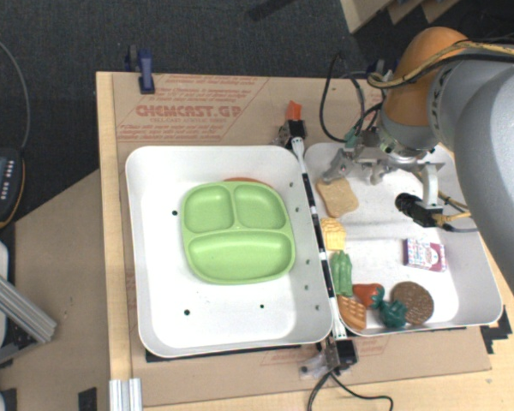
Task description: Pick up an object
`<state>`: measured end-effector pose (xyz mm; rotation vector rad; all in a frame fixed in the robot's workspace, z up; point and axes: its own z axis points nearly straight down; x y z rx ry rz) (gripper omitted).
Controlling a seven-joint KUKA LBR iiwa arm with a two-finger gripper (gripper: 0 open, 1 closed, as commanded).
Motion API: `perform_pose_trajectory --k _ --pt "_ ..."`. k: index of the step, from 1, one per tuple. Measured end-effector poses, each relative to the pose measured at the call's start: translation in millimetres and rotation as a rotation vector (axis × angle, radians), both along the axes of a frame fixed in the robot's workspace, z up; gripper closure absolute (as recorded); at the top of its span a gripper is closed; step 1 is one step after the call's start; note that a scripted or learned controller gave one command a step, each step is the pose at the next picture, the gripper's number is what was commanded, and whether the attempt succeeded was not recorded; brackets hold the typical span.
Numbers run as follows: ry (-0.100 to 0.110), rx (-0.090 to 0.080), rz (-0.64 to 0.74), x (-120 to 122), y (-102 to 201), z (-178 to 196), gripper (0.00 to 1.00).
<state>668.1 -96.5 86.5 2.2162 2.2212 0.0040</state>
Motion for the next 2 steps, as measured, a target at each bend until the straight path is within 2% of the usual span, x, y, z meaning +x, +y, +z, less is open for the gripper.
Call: perform_pose_trajectory --k 2 --pt "0.002 -0.001 -0.002 -1.0 0.7 1.5 0.00"
